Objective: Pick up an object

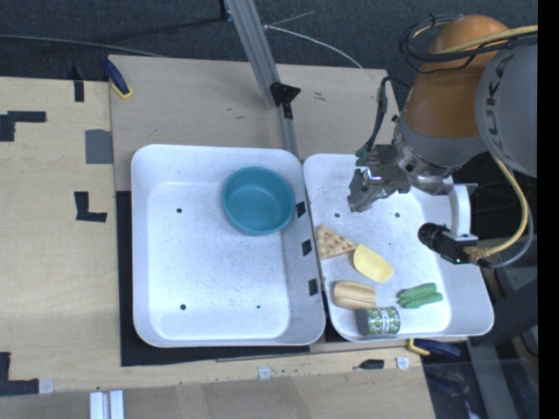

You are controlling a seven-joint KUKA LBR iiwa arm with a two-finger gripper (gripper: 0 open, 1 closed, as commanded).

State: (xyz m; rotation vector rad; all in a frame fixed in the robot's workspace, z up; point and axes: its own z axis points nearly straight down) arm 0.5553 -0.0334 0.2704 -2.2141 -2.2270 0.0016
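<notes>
Nearest the camera, along the front edge of the right bin [463, 326], lie three things in a loose row: one small green-labelled can [382, 321] on its side, one tan bread roll [354, 295] just behind and left of it, and one green pea pod [419, 295] to the right. A step farther back sits one yellow piece of toy food [373, 264], and just beside it, toward the bin's left wall, one waffle-patterned wedge [332, 242]. That makes five small things in this bin, all lying on its floor.

The left bin [166, 260] holds a single thing, one blue bowl [258, 200], upright in its far right corner. The two bins stand side by side on the desk [52, 260], walls touching.

Farther back in the right bin, the gripper [362, 199] hangs over bare floor, behind the wedge and apart from it. Nothing shows between its fingers; how far they are spread cannot be told. Above it rises the grey arm with its orange band [450, 68].
</notes>
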